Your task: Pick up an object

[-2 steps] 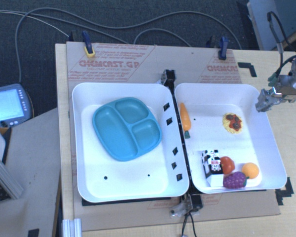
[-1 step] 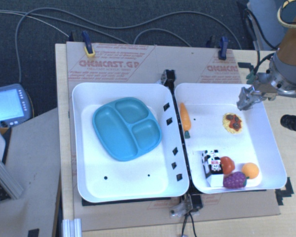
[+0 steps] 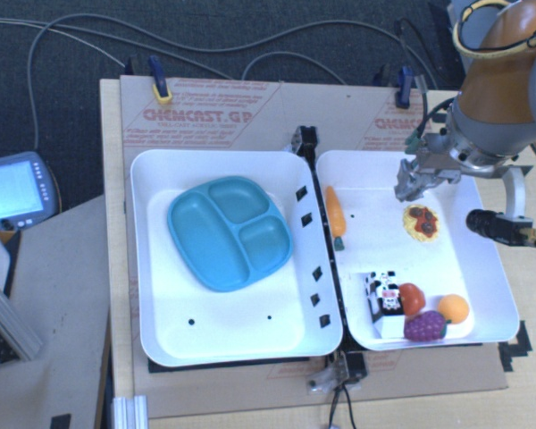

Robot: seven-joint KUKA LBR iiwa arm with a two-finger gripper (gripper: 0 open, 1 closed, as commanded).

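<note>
In the right bin (image 3: 482,239) you see the jaws (image 3: 413,186) hanging near the far wall, just above and left of a small pizza toy (image 3: 421,222); you cannot tell whether they are open or closed. A carrot (image 3: 336,213) lies by the divider. An orange (image 3: 453,308), tomato (image 3: 412,298) and grapes (image 3: 425,326) crowd the near corner. A blue divided plate (image 3: 230,231) sits in the left bin (image 3: 152,266).

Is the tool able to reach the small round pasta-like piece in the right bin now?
Probably yes. The tool hangs just up-left of the pasta piece, which lies alone on the right bin floor, nothing covering it.
</note>
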